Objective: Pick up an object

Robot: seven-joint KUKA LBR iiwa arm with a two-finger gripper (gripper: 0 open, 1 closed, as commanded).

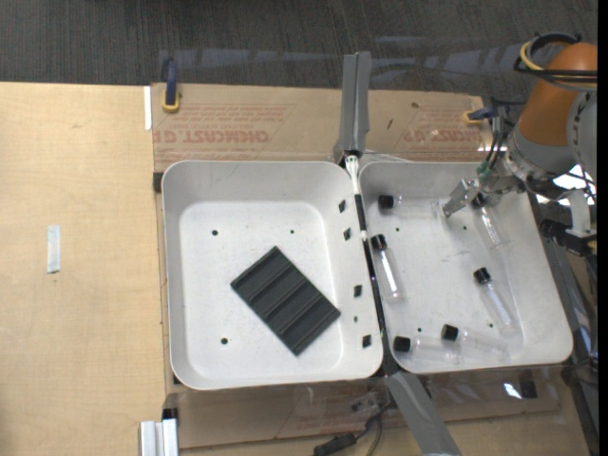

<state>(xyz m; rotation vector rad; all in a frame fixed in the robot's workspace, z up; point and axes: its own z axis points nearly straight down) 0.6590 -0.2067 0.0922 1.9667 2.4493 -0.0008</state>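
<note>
Vial (pixel 488 227), clear and hard to make out against the white floor, lies just beside the gripper (pixel 462 200), on its near side and slanting away from it; you cannot tell whether the two touch. You also cannot tell whether the gripper is released or clenched, since it reads only as a small grey shape low over the right bin (pixel 562 335), and you see nothing held in it. Above the gripper the wrist rises to the orange band (pixel 555 93) at the view's right edge. Further toward you from the gripper, well apart from it, you have a second vial (pixel 496 297) with its black cap pointing back toward the gripper. Left of the gripper, about level with it, sits a short capped vial (pixel 388 200). Left and nearer you than the gripper, a long vial (pixel 384 266) lies along the bin's left wall. Farthest from the gripper in this bin, two black caps (pixel 447 332) and clear tubing rest by the near wall; you cannot count those vials for sure. Far left of the gripper, past the wall, the left bin (pixel 173 255) holds a black ridged slab (pixel 285 300) lying flat and turned at a slant. Behind both bins, cardboard (pixel 237 122) covers the bench.
</note>
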